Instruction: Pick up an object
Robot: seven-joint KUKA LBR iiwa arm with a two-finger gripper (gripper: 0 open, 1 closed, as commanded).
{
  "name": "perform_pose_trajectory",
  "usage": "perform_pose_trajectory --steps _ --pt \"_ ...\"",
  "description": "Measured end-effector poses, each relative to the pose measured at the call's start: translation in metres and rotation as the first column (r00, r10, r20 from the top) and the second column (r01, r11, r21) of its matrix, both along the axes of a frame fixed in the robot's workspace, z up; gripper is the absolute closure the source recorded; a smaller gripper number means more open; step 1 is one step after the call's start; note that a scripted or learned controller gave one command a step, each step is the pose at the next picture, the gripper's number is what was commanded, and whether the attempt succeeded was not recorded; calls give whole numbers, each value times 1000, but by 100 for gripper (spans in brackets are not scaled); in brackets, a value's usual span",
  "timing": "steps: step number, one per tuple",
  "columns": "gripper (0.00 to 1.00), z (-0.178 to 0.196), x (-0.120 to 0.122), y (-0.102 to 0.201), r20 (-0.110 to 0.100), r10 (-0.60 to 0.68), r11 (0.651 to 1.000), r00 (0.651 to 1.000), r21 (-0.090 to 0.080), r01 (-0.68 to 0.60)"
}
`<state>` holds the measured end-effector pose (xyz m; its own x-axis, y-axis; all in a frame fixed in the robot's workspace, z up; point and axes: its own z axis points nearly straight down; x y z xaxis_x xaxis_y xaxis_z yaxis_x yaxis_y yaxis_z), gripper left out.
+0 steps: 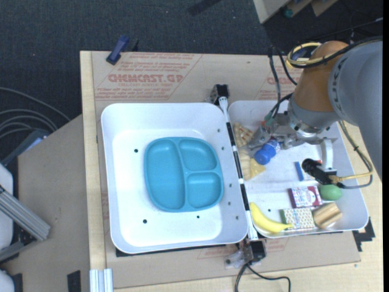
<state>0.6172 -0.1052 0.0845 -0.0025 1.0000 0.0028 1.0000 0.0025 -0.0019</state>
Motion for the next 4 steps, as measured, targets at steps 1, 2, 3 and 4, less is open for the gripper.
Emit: perform_pose_trajectory --steps 1,2,3,4 --pt "100 10 0 -2 1 -2 1000 1000 -2 2" --pt "0 10 0 -2 1 -3 1000 1000 -2 3" --pt "100 20 0 -2 2 -2 1000 1000 -2 2" --pt "100 101 -21 65 3 -1 1000 1000 -2 1"
